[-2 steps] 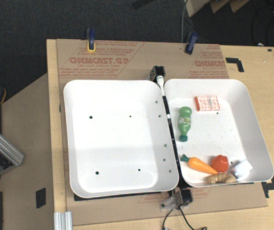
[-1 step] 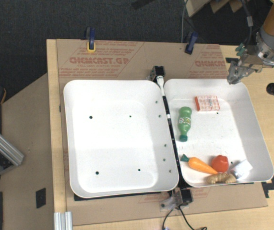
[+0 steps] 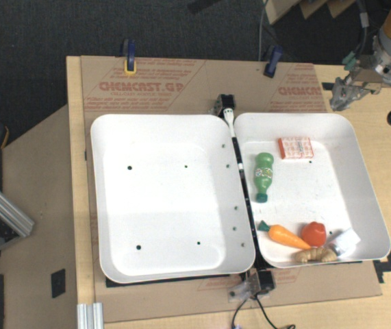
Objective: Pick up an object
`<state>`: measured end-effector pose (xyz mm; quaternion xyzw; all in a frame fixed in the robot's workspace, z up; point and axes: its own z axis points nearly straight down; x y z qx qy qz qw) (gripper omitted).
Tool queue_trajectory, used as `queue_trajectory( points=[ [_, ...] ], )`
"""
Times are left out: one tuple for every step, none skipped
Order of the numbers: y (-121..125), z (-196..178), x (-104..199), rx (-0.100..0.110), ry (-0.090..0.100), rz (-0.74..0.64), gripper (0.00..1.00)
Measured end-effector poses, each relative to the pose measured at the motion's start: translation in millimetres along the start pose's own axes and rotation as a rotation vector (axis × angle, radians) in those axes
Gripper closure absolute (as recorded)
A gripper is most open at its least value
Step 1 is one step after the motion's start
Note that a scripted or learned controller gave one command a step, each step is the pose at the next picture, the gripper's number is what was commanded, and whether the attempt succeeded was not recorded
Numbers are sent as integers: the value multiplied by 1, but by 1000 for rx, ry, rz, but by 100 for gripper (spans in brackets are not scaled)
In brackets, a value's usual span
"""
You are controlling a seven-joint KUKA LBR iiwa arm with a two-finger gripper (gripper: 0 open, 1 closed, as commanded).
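arm: upper right, above bench | end effector (image 3: pixel 344 94): beyond right bin (image 3: pixel 366 184) | finger state: cannot tell

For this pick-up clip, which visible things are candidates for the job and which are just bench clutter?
Job: green bottle, pink-and-white box, toy carrot, red item, gripper.
Clutter: blue clamps, cardboard sheet, left bin.

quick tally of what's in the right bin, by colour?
Green: 1, the bottle
Red and white: 1, the small packet
Orange: 1, the carrot
Red: 1, the tomato-like piece
Tan: 1, the knobbly root
White/clear: 1, the small item in the corner, too blurred to name
Total: 6
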<state>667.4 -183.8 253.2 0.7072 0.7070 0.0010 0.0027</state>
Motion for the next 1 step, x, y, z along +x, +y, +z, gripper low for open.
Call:
queue_trajectory(
  points=[
    [1, -11, 0, -4, -1, 1, 100]
  ],
)
